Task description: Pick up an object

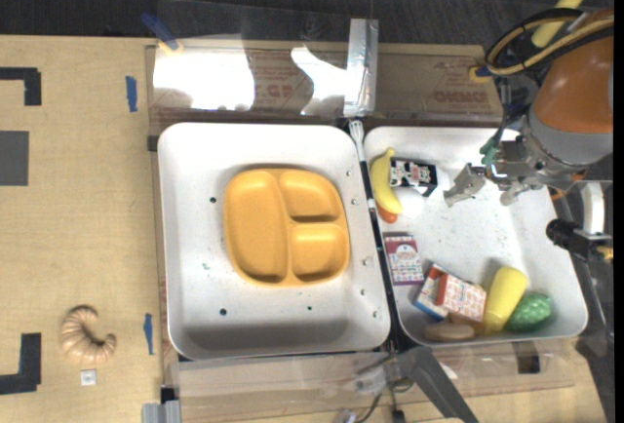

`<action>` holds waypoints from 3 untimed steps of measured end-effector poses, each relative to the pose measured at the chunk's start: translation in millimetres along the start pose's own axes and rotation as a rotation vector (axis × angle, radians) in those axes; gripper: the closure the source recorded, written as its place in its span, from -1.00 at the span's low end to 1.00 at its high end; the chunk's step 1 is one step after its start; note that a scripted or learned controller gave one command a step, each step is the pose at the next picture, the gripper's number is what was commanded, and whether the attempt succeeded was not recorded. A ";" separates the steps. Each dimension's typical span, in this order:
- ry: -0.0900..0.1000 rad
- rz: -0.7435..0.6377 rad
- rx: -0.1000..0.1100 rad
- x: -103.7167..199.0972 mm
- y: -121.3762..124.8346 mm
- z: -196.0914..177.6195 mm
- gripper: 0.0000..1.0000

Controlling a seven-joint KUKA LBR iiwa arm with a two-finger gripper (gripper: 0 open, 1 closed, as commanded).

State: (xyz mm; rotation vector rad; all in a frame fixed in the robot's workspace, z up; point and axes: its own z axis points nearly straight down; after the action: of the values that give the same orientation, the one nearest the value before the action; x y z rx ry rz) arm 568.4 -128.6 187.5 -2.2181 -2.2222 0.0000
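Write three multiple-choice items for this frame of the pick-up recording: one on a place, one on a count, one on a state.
1. Where does the yellow plastic banana lie?
A. In the left white bin, on the tray
B. In the right white bin, against its left wall
C. On the wooden bench beside the bins

2. How many compartments has the yellow plastic divided tray?
A. Two
B. Three
C. Five

3. How does the grey two-finger gripper stand?
A. Over the right bin's far side, with nothing between its fingers
B. Over the left bin, clamped on the tray
C. Over the bench, clamped on the croissant

Answers:
1 B: the banana lies along the divide, inside the right bin.
2 B: one large compartment on the left and two small ones on the right.
3 A: it hangs above bare bin floor, right of the small black-and-white card.
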 end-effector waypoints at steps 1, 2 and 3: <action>-0.002 0.071 0.003 -52.1 -59.1 32.2 -1.00; -0.002 0.076 -0.007 -60.3 -87.1 100.5 -1.00; -0.006 0.077 -0.015 -61.5 -85.2 88.6 1.00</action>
State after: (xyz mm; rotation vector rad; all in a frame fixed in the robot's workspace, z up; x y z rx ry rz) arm 483.3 -190.2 98.9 -2.3129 -2.1450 -0.0093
